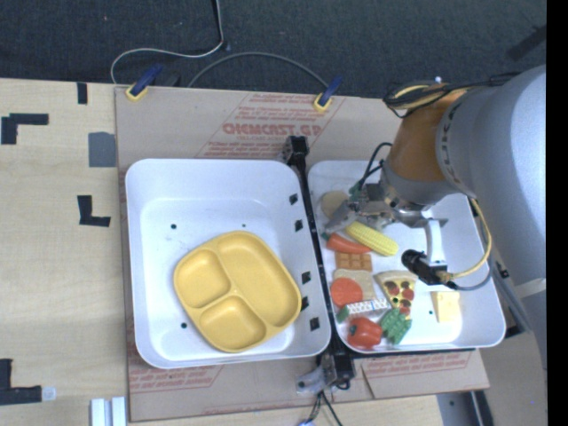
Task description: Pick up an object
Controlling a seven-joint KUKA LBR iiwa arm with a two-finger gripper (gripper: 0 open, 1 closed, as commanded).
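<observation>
The right bin (479,327) holds several toy foods. A yellow corn cob (371,238) lies near its middle, with an orange carrot (346,244) and a brown waffle (353,262) just left of it. Closer to the front lie an orange round slice (347,289), a pizza slice (398,287), a yellow cheese wedge (445,306), a red pepper (363,331) and a green piece (396,327). My gripper (362,206) hangs low over the bin's back left part, just above the corn cob and beside a beige piece (333,204).
The left bin (151,193) holds a yellow divided plate (235,289). A black divider (306,229) runs between the bins. The grey arm with its orange band (424,145) covers the right bin's back right part. A black cable (426,264) loops over the right bin.
</observation>
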